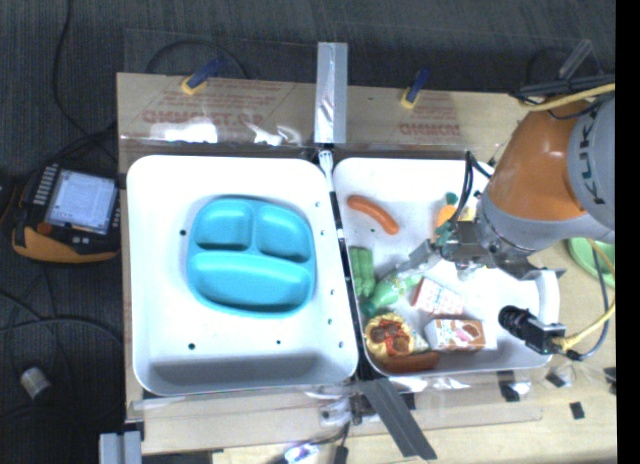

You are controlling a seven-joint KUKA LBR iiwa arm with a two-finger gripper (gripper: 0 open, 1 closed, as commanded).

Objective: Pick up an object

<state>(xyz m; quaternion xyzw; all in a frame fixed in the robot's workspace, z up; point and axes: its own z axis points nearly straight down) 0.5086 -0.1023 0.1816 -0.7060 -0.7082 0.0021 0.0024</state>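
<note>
The right bin (400, 184) holds several toy foods. An orange sausage (372, 214) lies near its back left. A green vegetable (362, 270) lies along its left wall. A pizza slice (388, 336) rests at the front, with two small cartons (437, 297) (457, 333) beside it. An orange piece (445, 215) sits close to the arm. My gripper (455, 244) hangs low over the middle of this bin, just behind the upper carton. Much of it is hidden under the grey and orange wrist (535, 187). No object is visibly held.
The left bin (150, 332) carries a blue divided plate (250, 254) in its middle. A metal divider (331, 92) stands between the bins at the back. Cables and a black fitting (525, 324) sit at the right bin's front right. A handheld device (72, 210) lies left of the bench.
</note>
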